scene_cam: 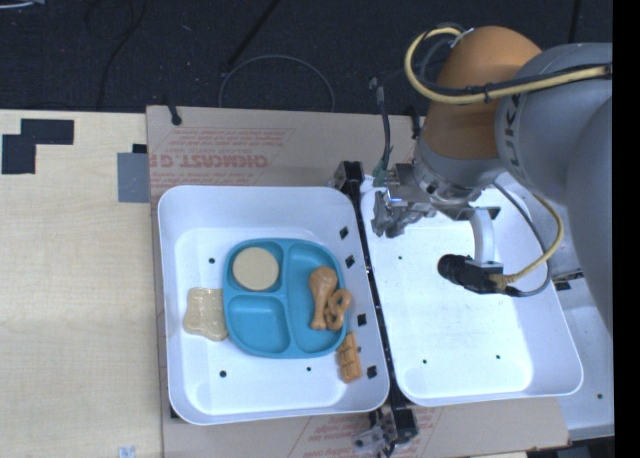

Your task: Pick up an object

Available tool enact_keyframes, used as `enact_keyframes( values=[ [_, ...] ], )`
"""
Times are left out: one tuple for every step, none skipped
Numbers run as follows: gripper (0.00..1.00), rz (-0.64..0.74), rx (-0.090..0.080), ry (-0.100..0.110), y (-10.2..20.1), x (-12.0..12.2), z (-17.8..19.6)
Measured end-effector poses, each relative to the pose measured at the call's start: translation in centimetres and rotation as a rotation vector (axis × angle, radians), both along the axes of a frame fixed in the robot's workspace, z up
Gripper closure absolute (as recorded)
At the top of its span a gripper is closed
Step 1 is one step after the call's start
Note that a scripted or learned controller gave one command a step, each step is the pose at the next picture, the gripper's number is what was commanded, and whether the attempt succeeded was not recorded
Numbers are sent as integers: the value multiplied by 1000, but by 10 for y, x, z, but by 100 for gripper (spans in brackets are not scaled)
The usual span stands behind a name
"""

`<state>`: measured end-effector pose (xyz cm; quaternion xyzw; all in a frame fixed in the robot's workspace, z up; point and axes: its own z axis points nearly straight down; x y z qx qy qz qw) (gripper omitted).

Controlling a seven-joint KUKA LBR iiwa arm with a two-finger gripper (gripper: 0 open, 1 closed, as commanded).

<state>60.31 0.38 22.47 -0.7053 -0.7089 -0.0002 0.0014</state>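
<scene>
Jaws over the right bin's upper left corner

Whether my gripper [393, 214] is spread, I cannot tell; left bin [190, 386] bears a blue tray [262, 331]; on it a round cracker [254, 268], drumstick [322, 291]; toast [205, 313] beside it.

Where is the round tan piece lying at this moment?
The round tan piece lies in the upper left compartment of the blue tray, inside the left bin.
</scene>
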Motion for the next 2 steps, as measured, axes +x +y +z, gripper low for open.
enact_keyframes(
  values=[
    [100, 0, 0, 3, 58, -4, -5],
    [100, -1, -1, 2, 104, -3, -9]
  ],
)
